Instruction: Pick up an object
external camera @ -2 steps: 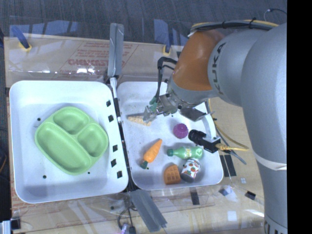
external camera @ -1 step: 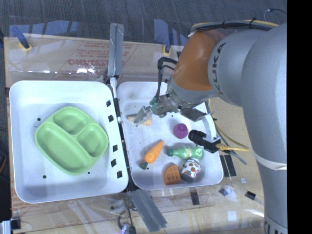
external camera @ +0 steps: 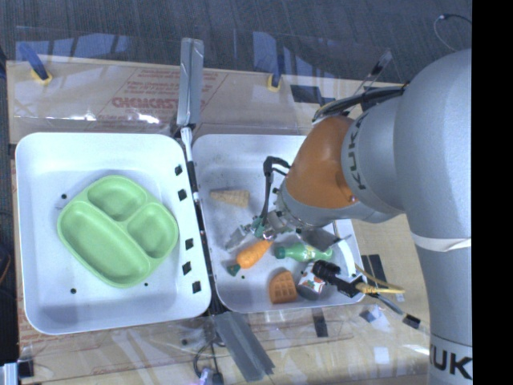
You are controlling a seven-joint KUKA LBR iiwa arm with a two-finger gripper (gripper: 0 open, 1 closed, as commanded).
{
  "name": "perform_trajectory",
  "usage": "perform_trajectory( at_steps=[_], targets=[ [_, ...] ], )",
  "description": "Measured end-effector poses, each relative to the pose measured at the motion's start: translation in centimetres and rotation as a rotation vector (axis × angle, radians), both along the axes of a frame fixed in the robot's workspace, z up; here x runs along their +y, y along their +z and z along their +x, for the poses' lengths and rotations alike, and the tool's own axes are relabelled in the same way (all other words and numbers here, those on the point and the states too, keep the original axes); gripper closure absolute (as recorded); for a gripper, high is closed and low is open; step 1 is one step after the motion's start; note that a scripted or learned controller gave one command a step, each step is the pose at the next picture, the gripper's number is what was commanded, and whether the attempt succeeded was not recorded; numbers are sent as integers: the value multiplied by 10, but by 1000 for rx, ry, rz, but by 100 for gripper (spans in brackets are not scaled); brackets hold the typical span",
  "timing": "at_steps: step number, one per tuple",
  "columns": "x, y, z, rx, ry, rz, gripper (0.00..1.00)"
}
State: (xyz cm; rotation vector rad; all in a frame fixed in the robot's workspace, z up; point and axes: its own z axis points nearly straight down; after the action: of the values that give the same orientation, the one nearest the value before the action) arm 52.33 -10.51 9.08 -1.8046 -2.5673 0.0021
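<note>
While the gripper (external camera: 260,229) hangs low in the right bin (external camera: 240,147), grip state unreadable | carrot (external camera: 253,254) just below it | looks light, rigid, slick: pinch mid-body, across its width

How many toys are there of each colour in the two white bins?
Green: 2, the divided plate and the bottle
Orange: 2, the carrot and the waffle
Tan: 1, the cone
Total: 5, not counting anything hidden under the arm.
</note>
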Motion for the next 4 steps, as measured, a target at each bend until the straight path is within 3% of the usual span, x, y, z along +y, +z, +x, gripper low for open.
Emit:
perform_trajectory(
  at_steps=[1, 2, 3, 4],
  targets=[
    [-4, 0, -17, 2, -97, 1, 0],
    [-4, 10, -17, 3, -93, 1, 100],
    [-4, 10, -17, 3, -93, 1, 0],
    [-1, 0, -25, 0, -88, 0, 0]
  ],
)
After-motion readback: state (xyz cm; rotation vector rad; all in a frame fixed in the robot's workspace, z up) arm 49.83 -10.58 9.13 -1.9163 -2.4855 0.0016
